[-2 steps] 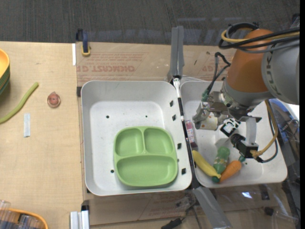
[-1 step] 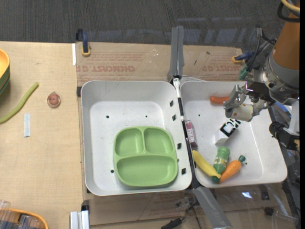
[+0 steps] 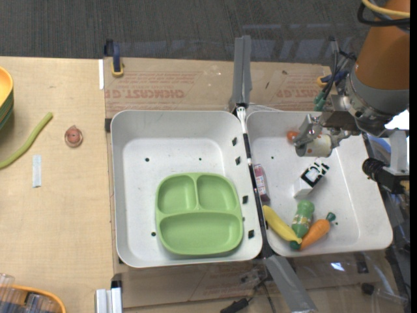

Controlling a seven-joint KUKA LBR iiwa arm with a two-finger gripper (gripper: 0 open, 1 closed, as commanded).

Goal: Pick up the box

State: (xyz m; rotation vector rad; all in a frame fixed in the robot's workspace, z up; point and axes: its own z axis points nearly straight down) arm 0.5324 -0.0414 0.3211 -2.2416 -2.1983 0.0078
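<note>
A small black-and-white box (image 3: 314,174) lies tilted on the floor of the right bin (image 3: 365,237), near its middle. My gripper (image 3: 307,141) hangs over the bin's back part, up and slightly left of the box and apart from it. A small orange-red thing (image 3: 292,135) shows just left of the gripper, and a pale patch (image 3: 321,148) sits right below it; I cannot tell what either is.
A yellow banana (image 3: 279,223), a green bottle (image 3: 302,218) and a carrot (image 3: 316,231) lie together at the right bin's front. A slim pink packet (image 3: 260,180) lies along its left wall. The left bin (image 3: 124,175) holds a green divided plate (image 3: 199,214).
</note>
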